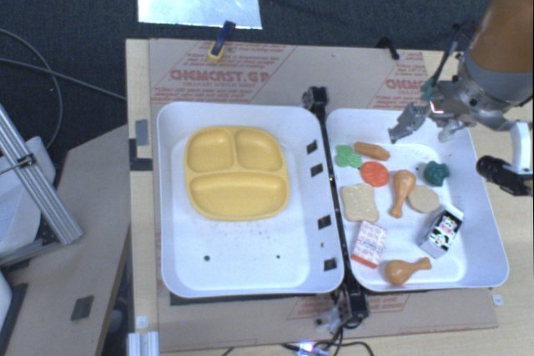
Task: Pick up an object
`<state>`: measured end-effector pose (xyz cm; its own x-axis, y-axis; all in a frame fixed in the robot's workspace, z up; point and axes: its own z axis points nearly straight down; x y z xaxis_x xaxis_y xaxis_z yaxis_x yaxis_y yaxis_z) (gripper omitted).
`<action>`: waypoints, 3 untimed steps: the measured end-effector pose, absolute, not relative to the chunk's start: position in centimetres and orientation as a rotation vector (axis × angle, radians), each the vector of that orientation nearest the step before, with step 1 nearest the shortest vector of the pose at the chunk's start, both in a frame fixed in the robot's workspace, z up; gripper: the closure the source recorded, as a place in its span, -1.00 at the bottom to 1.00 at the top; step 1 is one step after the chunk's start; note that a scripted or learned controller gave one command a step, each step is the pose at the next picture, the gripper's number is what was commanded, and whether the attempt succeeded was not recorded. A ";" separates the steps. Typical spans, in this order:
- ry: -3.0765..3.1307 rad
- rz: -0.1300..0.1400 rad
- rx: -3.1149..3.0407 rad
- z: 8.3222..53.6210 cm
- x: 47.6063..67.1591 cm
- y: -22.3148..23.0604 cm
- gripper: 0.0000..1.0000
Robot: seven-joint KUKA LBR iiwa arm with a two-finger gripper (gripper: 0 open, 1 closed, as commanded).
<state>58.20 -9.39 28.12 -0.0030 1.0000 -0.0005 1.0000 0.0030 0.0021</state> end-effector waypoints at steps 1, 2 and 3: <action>2.222 -0.012 2.231 15.4 56.6 -14.3 -1.00; 2.217 0.006 2.215 8.4 57.2 -16.3 -1.00; 2.218 0.003 2.218 8.6 58.6 -18.6 -1.00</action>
